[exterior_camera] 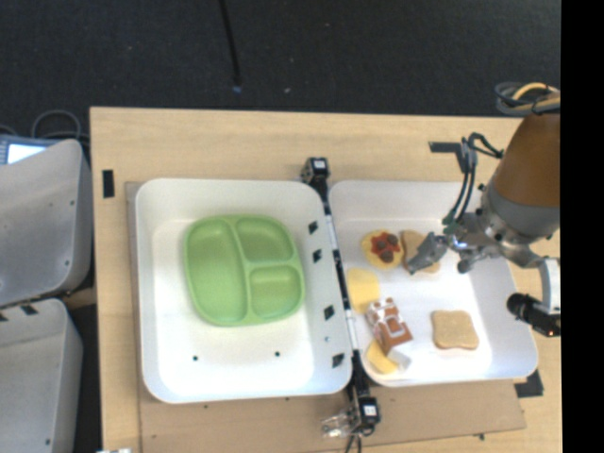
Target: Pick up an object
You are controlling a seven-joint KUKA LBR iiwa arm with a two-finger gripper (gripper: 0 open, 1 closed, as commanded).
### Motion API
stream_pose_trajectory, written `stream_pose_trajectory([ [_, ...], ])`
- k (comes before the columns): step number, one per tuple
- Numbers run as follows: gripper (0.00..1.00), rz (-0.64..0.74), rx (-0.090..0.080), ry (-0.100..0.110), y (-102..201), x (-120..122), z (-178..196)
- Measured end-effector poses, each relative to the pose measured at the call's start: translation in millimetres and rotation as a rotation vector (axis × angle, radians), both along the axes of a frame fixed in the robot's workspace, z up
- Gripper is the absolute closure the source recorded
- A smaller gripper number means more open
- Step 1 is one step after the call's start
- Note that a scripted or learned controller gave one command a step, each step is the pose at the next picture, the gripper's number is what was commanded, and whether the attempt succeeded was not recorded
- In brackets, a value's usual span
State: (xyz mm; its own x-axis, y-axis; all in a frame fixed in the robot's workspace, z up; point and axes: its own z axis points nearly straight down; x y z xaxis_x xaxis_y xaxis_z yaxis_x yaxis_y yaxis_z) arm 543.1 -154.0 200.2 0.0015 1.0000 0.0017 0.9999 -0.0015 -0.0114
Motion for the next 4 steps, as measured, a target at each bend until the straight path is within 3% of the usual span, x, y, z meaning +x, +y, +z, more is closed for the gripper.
stream_pose_trajectory([
  [1, 0.0, 0.003, -0.002, -0.012, 0.1, 2.9, 6.3],
  [3, 0.0, 0.0, -0.003, -0.009, -5.5, -3.6, -79.9],
  [4, 0.0, -0.002, -0.003, -0.01, -6.6, -3.8, -100.5],
])
